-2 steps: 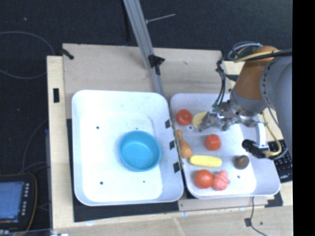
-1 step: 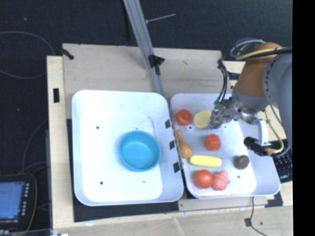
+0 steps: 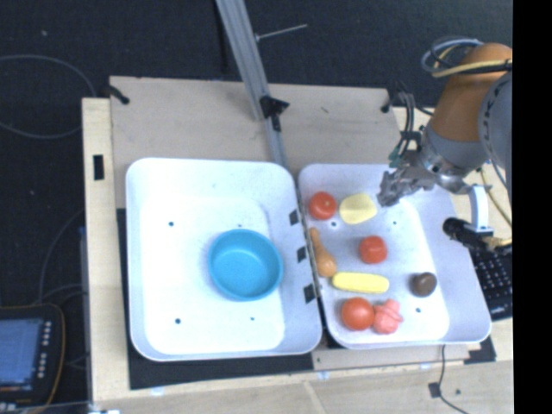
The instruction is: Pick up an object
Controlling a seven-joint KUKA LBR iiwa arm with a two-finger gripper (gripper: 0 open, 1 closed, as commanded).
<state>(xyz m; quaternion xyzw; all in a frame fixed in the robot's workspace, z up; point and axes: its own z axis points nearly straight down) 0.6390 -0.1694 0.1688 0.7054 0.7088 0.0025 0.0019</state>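
Note:
My gripper [image 3: 390,193] hangs over the far part of the right bin [image 3: 448,317], just right of a pale yellow lump [image 3: 357,209]. Nothing shows between its fingers. In this bin lie a red tomato-like ball [image 3: 323,204], a second red ball [image 3: 373,249], an orange carrot-like piece [image 3: 322,256] along the left wall, a yellow banana-like piece [image 3: 360,282], a dark brown ball [image 3: 422,284], a larger red-orange ball [image 3: 357,314] and a pink piece [image 3: 388,316].
The left bin [image 3: 155,317] holds a blue bowl [image 3: 245,264]. A grey metal strut [image 3: 244,50] slants from the top down to the gap between the bins. A black keyboard [image 3: 496,279] lies at the right edge of the bench.

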